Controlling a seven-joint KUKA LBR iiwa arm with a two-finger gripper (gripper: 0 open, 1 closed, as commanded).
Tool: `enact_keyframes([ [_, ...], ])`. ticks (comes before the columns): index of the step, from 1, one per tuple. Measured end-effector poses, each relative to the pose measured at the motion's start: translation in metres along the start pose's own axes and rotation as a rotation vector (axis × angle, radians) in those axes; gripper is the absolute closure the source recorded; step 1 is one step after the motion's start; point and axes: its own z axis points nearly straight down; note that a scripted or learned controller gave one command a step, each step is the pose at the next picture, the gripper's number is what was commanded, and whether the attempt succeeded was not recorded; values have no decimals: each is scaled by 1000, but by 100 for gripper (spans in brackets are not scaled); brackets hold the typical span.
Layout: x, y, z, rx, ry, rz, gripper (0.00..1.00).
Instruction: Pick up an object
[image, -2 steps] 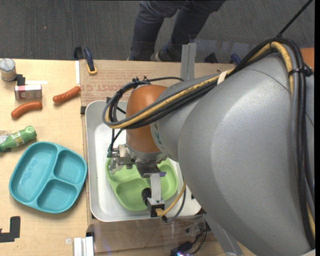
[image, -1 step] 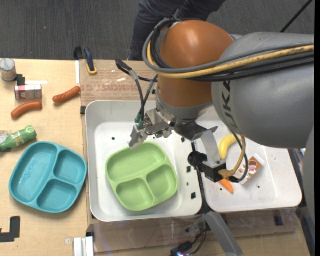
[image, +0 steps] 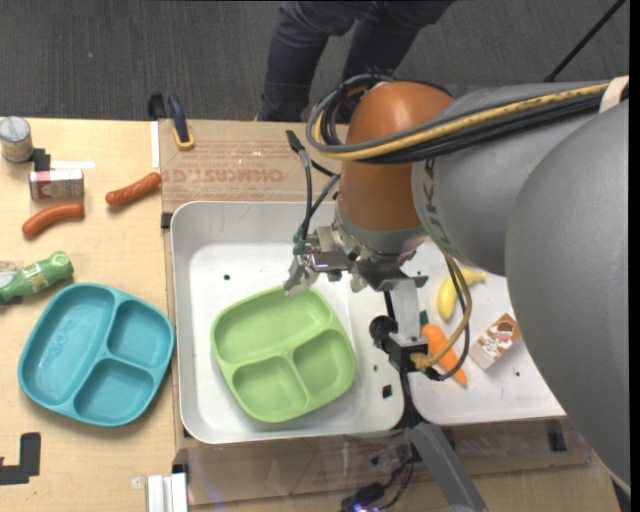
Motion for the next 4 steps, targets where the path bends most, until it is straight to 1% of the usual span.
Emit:
enact_keyframes([
  [1, 51, -43, 77, 1, 0, -142, 0],
  [2, 33, -5, -40, -3, 0, -17, 0],
  [3, 7, 2, 4, 0, -1, 39, 0],
  [4, 85, -54, 19, 0, 0, -274, 0],
])
